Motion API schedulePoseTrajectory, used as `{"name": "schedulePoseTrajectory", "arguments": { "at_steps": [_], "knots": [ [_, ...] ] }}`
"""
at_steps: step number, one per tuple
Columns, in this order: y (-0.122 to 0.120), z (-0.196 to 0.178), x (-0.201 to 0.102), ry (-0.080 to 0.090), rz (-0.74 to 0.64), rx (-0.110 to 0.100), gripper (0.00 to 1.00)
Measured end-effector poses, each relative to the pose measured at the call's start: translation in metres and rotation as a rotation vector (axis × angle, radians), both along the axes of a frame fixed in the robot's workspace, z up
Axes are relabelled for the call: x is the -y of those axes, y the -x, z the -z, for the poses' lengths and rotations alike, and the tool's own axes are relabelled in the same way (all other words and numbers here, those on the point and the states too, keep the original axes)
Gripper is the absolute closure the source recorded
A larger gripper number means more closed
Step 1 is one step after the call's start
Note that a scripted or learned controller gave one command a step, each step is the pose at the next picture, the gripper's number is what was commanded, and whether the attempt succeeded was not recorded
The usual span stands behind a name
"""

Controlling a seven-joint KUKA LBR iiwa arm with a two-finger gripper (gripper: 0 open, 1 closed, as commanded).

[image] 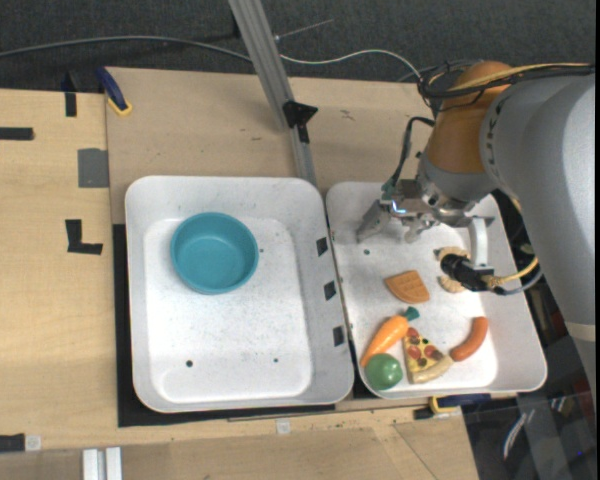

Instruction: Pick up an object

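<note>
My gripper [388,230] hangs over the far part of the right bin [510,368], its fingers spread open with nothing between them. Below it on the bin floor lie an orange toast slice [408,286], a carrot [385,334], a green ball [383,371], a pizza slice [424,357] and a reddish sausage [469,339]. A small cream and dark item [454,272] sits just right of the toast, partly under the arm's cable. The gripper stands apart from all of them, nearest to the toast.
The left bin [230,368] holds a blue bowl [214,252] at its far left. A grey metal post [270,68] rises behind the bins. The bulky grey arm [550,168] covers the right bin's far right corner.
</note>
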State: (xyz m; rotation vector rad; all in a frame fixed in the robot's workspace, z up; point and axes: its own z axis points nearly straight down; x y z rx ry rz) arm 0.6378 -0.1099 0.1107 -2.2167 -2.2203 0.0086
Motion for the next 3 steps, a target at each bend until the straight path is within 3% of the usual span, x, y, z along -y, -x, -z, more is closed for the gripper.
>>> {"name": "schedulePoseTrajectory", "arguments": {
  "at_steps": [1,2,3],
  "knots": [
    [-0.001,-0.013,-0.001,-0.001,-0.002,0.005,1.00],
    [-0.011,-0.072,-0.004,0.000,-0.001,0.012,1.00],
    [-0.011,-0.096,-0.005,-0.001,0.000,0.008,1.00]
  ]
}}
